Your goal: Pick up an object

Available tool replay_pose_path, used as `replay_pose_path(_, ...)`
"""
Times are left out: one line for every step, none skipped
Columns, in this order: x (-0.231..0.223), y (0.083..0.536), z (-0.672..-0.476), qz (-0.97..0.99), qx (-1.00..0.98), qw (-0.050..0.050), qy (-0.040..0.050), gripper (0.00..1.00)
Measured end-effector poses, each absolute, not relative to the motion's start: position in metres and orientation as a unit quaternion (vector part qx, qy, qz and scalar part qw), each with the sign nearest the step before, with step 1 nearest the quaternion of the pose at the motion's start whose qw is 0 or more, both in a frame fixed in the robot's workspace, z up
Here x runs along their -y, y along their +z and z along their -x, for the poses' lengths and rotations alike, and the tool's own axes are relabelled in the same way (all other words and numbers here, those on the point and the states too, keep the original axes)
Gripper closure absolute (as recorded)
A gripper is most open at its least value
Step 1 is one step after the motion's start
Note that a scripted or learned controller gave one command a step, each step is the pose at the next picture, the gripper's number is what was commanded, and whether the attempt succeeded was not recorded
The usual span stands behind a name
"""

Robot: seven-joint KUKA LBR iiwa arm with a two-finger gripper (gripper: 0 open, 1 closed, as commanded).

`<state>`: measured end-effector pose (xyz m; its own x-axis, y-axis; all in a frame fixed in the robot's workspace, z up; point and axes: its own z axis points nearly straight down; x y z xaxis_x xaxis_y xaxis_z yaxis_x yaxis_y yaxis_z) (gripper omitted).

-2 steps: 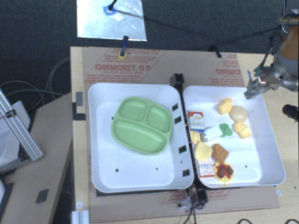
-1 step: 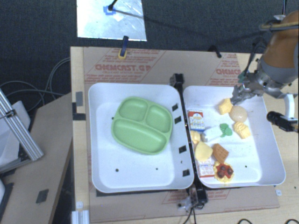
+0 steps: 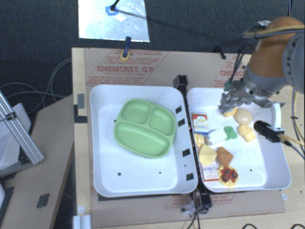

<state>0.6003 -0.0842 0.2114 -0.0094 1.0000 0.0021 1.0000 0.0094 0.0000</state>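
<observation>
The right bin (image 3: 274, 173) holds several toy foods: a cream egg-shaped piece (image 3: 243, 116), a yellow piece (image 3: 247, 133), a small green piece (image 3: 230, 132), a red-and-white carton (image 3: 199, 122), a pale yellow wedge (image 3: 207, 154), a brown piece (image 3: 225, 156) and a red berry item on a card (image 3: 228, 175). My gripper (image 3: 228, 104) hangs low over the bin's far side, right above a yellowish piece (image 3: 231, 112) next to the egg shape. The arm comes in from the upper right.
The left bin (image 3: 107, 175) holds a green divided plate (image 3: 144, 127). A black divider with clips (image 3: 188, 128) runs between the bins. A black cylindrical part with a cable (image 3: 266, 130) juts over the right bin's right edge. A shiny sheet (image 3: 113, 13) lies beyond the bench.
</observation>
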Motion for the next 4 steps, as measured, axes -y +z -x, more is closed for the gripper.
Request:
replay_pose_path(0.032,0.228,-0.592,0.704,0.711,0.000,-0.0013,1.00)
replay_pose_path(-0.028,0.220,-0.573,0.704,0.711,0.001,-0.0003,1.00)
replay_pose_path(-0.013,0.226,-0.569,0.707,0.707,0.000,-0.0003,1.00)
replay_pose_path(-0.027,0.217,-0.579,0.705,0.709,0.000,-0.0006,1.00)
